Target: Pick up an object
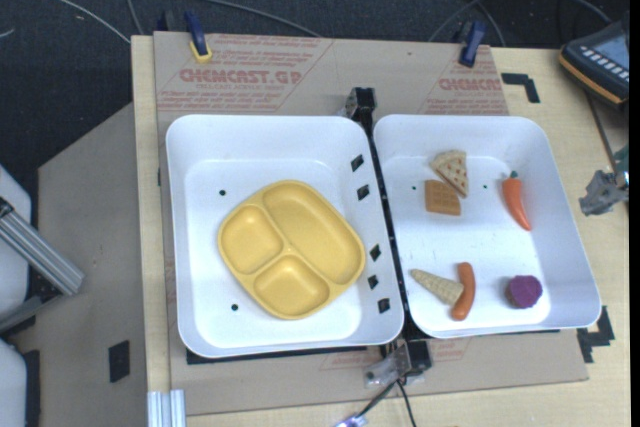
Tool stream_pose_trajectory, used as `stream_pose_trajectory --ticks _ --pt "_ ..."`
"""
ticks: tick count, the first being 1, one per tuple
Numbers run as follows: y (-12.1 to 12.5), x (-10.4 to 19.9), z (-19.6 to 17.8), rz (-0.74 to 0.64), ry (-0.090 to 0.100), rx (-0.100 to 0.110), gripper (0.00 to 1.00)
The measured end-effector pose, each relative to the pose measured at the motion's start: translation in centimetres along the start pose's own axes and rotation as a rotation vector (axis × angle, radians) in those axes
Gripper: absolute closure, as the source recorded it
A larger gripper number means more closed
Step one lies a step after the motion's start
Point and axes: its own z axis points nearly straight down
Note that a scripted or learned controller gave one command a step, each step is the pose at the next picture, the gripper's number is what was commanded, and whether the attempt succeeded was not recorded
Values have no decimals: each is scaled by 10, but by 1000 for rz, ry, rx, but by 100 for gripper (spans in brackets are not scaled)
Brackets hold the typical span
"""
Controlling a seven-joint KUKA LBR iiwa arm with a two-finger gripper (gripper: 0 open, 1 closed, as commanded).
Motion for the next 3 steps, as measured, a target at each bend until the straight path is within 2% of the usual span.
stream_pose_trajectory --ticks 1,2,3 --pt "11 43 1 -3 5 7 100" --pt "25 99 0 -5 5 6 100" --pt "44 149 18 -3 5 10 100"
